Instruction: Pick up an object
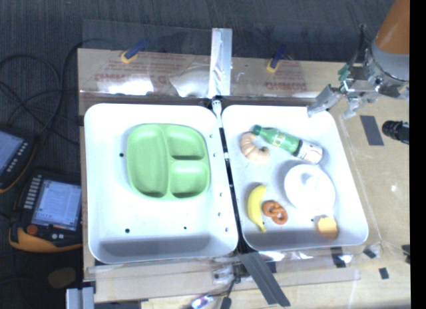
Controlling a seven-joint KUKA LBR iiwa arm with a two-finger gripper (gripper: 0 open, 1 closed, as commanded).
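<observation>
Right bin (346, 161) holds six things: one green bottle (279, 140) lying with its long axis running upper-left to lower-right, one banana (257, 207) lying near-vertical, one croissant (253, 146), one pretzel (275, 212), one white lid (308, 186), one yellow block (326, 225). Left bin (100, 168) holds one green tray (167, 160). Gripper (341, 100) hovers over right bin's upper-right corner, fingers spread, nothing between them
</observation>
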